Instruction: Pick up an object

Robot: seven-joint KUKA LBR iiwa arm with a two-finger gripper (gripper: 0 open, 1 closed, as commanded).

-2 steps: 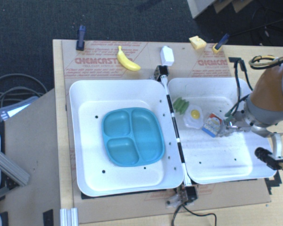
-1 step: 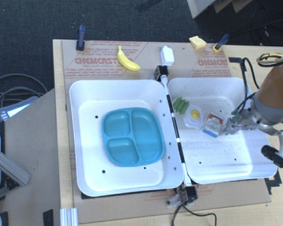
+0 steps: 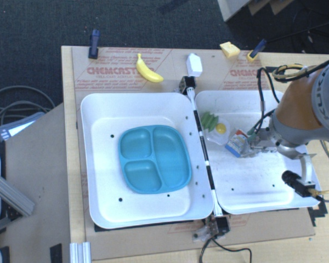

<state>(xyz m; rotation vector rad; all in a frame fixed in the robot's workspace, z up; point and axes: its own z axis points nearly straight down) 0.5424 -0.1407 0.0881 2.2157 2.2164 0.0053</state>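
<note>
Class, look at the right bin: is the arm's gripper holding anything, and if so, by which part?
It cannot be told. The two-finger gripper sits low in the right white bin against a small clear-and-blue object, but nothing shows a hold between its fingers.

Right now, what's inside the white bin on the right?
In the right bin lie a green thing, a small yellow thing and a clear packet by the gripper. The arm covers that bin's right side.

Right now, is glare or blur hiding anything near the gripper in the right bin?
Camera view: the white right bin is bright and washes out detail; the clear item at the gripper blends into it and is hard to make out. The teal divided tray in the left bin is evenly lit and sharp. The banana reads clearly.
</note>
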